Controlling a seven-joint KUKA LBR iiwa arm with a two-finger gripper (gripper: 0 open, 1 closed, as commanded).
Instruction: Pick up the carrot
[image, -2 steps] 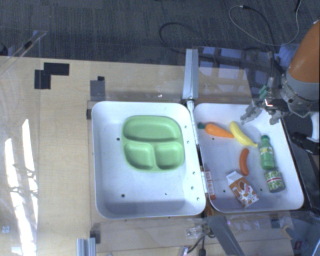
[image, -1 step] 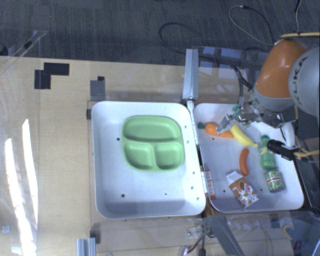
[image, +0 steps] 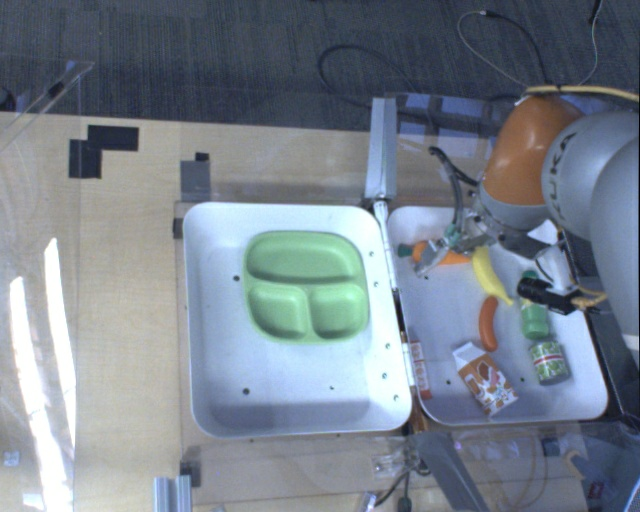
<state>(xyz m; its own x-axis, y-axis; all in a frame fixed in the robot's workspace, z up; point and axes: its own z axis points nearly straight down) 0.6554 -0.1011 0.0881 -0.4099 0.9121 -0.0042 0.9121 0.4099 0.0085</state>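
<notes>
Hovering low over the right bin (image: 590, 400) far-left corner, gripper (image: 437, 254) sits right at the carrot (image: 452, 258), whose long axis runs approx left-right w/ orange showing either side of the fingers, jaws look part-open astride it, grip unconfirmed.

Two white bins: left bin (image: 215, 330) has one green tray (image: 303, 285); right bin (image: 440, 395) has one carrot (image: 450, 258), banana (image: 490, 275), sausage (image: 487, 323), two cans (image: 547, 362), one carton (image: 486, 380).
</notes>
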